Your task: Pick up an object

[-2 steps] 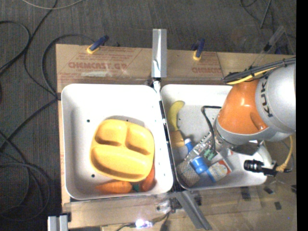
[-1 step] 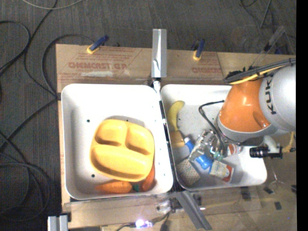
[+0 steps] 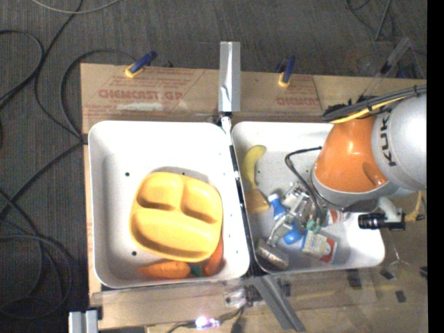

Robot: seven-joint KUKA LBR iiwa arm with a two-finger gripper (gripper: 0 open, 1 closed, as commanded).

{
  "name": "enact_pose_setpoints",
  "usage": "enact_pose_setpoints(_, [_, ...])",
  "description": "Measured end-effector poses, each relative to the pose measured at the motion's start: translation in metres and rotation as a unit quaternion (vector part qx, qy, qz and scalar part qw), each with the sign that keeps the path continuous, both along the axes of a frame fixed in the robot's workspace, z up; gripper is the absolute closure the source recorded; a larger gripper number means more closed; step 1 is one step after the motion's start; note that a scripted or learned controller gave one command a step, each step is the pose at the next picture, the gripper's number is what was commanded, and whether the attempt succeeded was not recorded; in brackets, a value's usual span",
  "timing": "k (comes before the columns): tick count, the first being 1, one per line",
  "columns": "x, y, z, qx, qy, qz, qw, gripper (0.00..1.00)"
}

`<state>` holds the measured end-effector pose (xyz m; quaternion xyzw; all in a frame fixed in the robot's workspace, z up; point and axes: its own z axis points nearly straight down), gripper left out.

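My gripper [image 3: 293,214] hangs low inside the right bin [image 3: 361,255], over a cluster of small objects near the bin's middle. A blue and white bottle [image 3: 281,217] lies right under it, partly covered by the gripper. Just to the right lies a small white and red carton [image 3: 320,245]. A dark grey roundish object [image 3: 272,255] rests at the front wall. A yellow banana [image 3: 252,161] lies at the back left of this bin, with a tan object [image 3: 258,201] below it. The orange-banded wrist [image 3: 350,161] covers the bin's right part.
The left bin [image 3: 111,158] holds a large yellow divided tray [image 3: 177,214], lying on orange objects [image 3: 170,269] at the front wall. A metal divider post [image 3: 229,78] stands behind the two bins. Cardboard with clamps lies at the back, cables on the floor around.
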<state>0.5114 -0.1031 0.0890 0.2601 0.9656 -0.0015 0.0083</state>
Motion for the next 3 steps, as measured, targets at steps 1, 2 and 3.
enact_pose_setpoints(1, [0.0,0.001,0.008,0.002,0.004,0.0,1.0,1.0])
enact_pose_setpoints(2, [0.053,0.094,0.092,0.0037,0.01,-0.088,0.996,1.0])
enact_pose_setpoints(3, [-0.003,0.085,0.124,0.0037,0.01,-0.096,0.9953,1.0])
